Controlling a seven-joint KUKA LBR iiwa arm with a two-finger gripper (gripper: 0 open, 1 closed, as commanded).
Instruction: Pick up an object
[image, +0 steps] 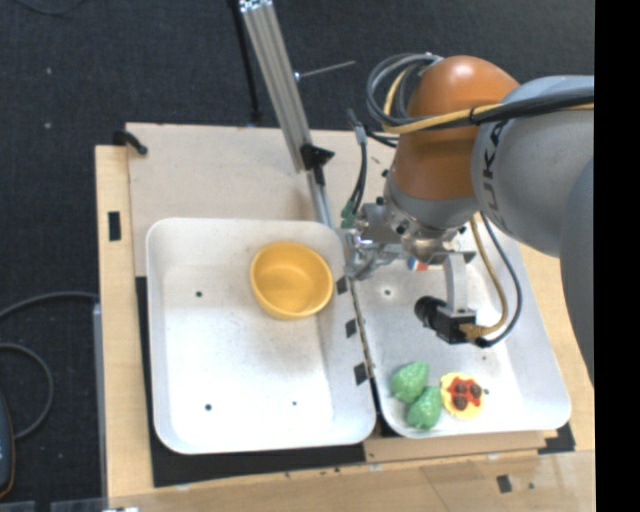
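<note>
A yellow bowl (291, 280) stands upright in the left bin (200, 400), near its upper right corner. In the right bin (540, 390) two green lumps (409, 380) (425, 408) lie close together at the front left. A small yellow and red piece (462, 393) rests just right of them. My gripper (366, 254) hangs below the orange wrist band over the right bin's far left, close to the wall between the bins and just right of the bowl. Nothing shows in its grasp.
A black part on a cable (446, 319) hangs over the middle of the right bin. A slanted metal post (290, 110) rises behind the bins. The bins sit on a tan board (200, 170).
</note>
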